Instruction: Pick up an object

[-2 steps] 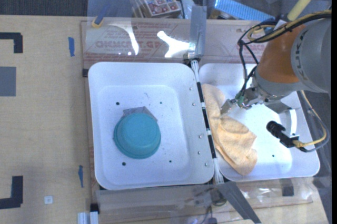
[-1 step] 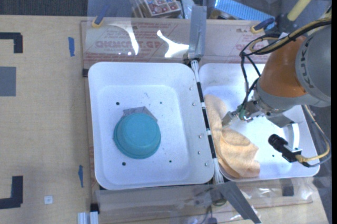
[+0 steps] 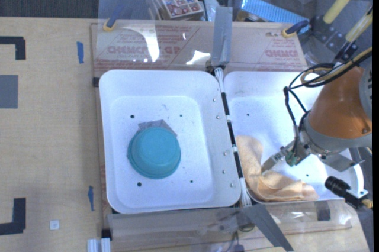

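Observation:
A tan, soft, crumpled cloth-like object (image 3: pixel 283 188) lies in the front left corner of the right bin (image 3: pixel 260 97). It runs up along the bin's left wall and along its front edge. My gripper (image 3: pixel 274 162) hangs low over this bin, its tip right at the upper edge of the tan object. The arm's orange band (image 3: pixel 340 118) sits just above and to the right of it. A round teal bowl (image 3: pixel 155 152) rests upside down in the left bin (image 3: pixel 118 88), well away from the gripper.
A grey scrap (image 3: pixel 155 125) lies under the bowl's far edge. A raised divider (image 3: pixel 228 126) separates the two bins. Clear plastic panels (image 3: pixel 177 44) stand behind them. Black cables (image 3: pixel 293 100) loop off the arm over the right bin.

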Motion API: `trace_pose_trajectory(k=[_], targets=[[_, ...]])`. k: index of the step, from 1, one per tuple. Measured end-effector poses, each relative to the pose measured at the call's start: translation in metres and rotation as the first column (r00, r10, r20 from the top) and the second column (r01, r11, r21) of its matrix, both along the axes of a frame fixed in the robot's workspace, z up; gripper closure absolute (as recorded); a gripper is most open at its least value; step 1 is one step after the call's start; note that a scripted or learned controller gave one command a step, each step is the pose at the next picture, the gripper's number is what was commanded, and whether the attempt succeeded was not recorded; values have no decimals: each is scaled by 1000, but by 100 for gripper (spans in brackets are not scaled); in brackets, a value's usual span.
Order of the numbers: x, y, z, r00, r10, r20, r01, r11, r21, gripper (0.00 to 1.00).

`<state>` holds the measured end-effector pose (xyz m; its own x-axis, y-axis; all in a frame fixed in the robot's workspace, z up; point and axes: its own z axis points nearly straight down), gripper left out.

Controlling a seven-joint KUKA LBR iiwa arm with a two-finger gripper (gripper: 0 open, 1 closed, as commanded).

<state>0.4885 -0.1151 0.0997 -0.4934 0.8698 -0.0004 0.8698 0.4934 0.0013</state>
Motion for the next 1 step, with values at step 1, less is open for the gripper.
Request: trace_pose_trajectory(k=[1], targets=[[74, 17, 18, 997, -80, 2, 80, 997, -1, 0]])
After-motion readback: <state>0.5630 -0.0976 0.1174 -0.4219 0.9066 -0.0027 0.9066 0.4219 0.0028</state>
